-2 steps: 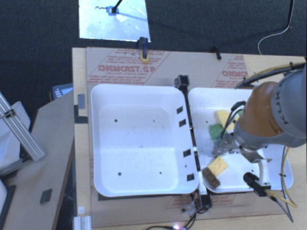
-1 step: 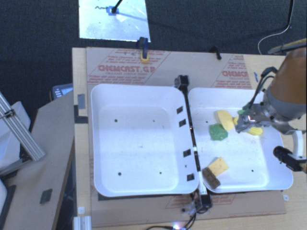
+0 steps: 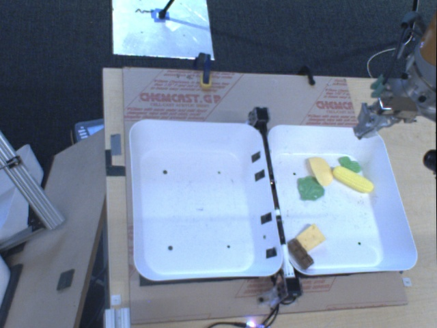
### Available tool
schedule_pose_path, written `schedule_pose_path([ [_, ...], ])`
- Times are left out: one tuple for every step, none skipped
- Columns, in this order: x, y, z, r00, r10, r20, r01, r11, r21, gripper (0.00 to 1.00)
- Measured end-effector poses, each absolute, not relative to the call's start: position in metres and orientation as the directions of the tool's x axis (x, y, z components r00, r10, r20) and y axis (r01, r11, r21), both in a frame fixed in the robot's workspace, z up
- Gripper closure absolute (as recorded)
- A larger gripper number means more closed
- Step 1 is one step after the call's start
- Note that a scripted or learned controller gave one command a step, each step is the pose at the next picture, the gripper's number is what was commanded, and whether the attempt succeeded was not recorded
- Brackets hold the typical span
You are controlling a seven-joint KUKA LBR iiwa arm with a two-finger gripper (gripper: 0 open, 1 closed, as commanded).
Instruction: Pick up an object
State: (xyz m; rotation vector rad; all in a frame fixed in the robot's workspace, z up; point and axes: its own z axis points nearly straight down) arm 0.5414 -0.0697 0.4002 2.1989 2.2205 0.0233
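Note:
The right bin holds several small items. A yellow corn cob lies beside a green leafy piece, with a pale yellow slab and a green blob to their left. Near the bin's front-left corner a yellow wedge rests against a brown block. My gripper hangs over the bin's far right corner, above and behind the corn cob, with nothing seen between its fingers.
The left bin sits beside the right one, with a black clipped divider between them. A cardboard sheet lies under both. A silver plate lies at the back.

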Motion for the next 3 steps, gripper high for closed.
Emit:
schedule_pose_path([
  [0.583, -0.06, 0.454, -0.007, 1.0, -0.002, 1.0, 0.007, 0.011, 1.0],
  [0.647, -0.065, 0.541, -0.006, 1.0, -0.004, 1.0, 0.007, 0.015, 1.0],
  [0.642, -0.042, 0.372, -0.006, 1.0, 0.002, 1.0, 0.006, -0.013, 1.0],
])
